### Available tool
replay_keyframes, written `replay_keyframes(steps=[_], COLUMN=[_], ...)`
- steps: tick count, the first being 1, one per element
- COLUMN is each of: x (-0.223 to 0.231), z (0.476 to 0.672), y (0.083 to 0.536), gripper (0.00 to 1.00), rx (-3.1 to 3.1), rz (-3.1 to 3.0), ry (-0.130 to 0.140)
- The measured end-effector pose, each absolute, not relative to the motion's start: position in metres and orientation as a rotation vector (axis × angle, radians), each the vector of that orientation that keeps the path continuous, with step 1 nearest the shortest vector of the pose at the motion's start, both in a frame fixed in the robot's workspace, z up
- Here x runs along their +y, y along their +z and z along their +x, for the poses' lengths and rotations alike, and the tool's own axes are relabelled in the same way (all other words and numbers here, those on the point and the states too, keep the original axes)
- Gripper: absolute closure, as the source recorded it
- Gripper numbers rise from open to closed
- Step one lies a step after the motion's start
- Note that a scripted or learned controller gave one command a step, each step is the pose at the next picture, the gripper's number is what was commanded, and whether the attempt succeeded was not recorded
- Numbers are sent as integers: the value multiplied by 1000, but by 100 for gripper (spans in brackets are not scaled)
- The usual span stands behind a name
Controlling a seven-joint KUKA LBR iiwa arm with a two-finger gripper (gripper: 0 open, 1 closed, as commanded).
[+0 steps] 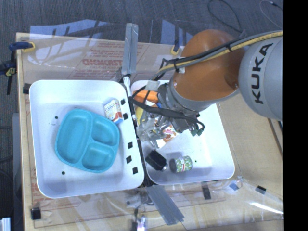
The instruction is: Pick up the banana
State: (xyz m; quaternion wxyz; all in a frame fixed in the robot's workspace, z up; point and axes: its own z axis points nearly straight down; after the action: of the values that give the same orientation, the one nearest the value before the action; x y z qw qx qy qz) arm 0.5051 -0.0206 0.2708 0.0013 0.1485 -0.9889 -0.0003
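Camera view: the gripper (161, 126) sits low in the right bin (219, 146); how wide it is, I cannot tell. The banana (138, 114) lies just beside it, partly hidden. A block (155, 160) and a can (181, 164) lie near.

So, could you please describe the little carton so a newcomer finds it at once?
Start at the left white bin. Near its far right corner, just beyond the blue divided tray, lies the carton: small, white with red and blue print.

Bright even light, soft shadows, slightly blurred, low-resolution detail
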Motion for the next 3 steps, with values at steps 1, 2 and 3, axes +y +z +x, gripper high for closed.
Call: replay_keyframes(steps=[1,2,3], x=[-95,-59,-42], z=[504,504,499], y=[294,263,188], gripper=[100,100,100], rx=[-2916,-2087,-1130], rz=[1164,2345,2930], ry=[-4,-9,-17])
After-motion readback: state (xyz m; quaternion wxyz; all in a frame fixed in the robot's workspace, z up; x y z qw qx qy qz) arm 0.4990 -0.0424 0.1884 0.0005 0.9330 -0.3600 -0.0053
